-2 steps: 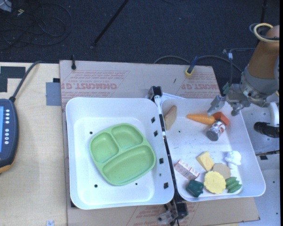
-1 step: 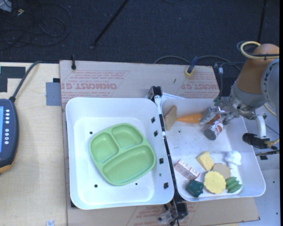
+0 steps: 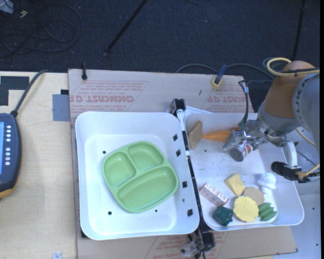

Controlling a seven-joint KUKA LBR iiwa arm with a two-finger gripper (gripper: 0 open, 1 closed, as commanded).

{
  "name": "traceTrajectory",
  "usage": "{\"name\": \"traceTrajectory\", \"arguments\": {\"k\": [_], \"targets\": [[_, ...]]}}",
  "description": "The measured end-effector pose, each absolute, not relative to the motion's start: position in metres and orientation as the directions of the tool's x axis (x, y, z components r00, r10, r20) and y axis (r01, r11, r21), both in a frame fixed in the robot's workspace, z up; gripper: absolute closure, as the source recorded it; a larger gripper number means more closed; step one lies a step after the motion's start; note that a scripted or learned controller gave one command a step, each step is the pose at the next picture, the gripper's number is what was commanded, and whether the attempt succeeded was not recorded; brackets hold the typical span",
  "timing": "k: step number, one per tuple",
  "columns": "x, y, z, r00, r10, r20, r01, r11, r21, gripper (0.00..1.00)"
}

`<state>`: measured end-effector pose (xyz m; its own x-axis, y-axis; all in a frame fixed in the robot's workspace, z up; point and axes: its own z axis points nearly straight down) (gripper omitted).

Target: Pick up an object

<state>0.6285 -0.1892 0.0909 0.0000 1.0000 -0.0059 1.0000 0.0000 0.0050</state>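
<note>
Down in the right bin (image 3: pixel 291 212), the objects gather mostly toward its near edge: a yellow block (image 3: pixel 235 184), a tan disc (image 3: pixel 254 194), a round yellow piece (image 3: pixel 245 209), a dark green block (image 3: pixel 223 215), a green leafy piece (image 3: pixel 267 211), a small wrapped packet (image 3: pixel 212 193) and a white crumpled piece (image 3: pixel 267 182). Farther back lie an orange carrot-like stick (image 3: pixel 217 136) and a tan wedge (image 3: pixel 195 134) near the divider between the bins.

The gripper (image 3: pixel 239 147) hangs low over the back middle of this bin, just beside the carrot's right end; whether anything sits between its fingers cannot be told, nor how they stand. The arm (image 3: pixel 286 101) comes in from the right, its orange band above the wrist, bent down over the bin's far right corner.

Open floor lies in the bin's centre, between the gripper and the near cluster. The left bin (image 3: pixel 92 139) holds a green divided plate (image 3: pixel 140 175), with bare white margin all round it. A tablet-like pendant (image 3: pixel 0 150) rests on the bench at far left.
</note>
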Motion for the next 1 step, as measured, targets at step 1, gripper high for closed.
{"name": "traceTrajectory", "arguments": {"k": [1], "targets": [[0.6293,-0.1906,0.1021,0.003,1.000,-0.005,1.000,-0.003,0.006,1.00]]}}
